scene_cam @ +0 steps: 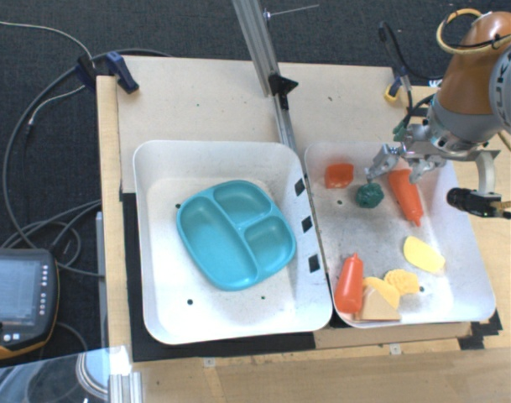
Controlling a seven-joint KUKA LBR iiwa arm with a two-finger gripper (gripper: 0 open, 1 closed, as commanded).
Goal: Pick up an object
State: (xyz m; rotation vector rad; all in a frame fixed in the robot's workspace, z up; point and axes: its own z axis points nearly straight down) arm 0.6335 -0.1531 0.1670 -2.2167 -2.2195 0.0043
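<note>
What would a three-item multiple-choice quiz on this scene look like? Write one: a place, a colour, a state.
1. Where does the divided plate lie?
A. left bin
B. right bin
C. bare bench

2. What colour is that plate?
A. red
B. yellow
C. teal

3. How does the carrot sit?
A. lifted in the air
B. lying on the bin floor
C. on the plate

Key: 1 A, it rests in the left bin. 2 C, it is teal all over. 3 B, it lies flat in the right bin, just below the gripper.
</note>
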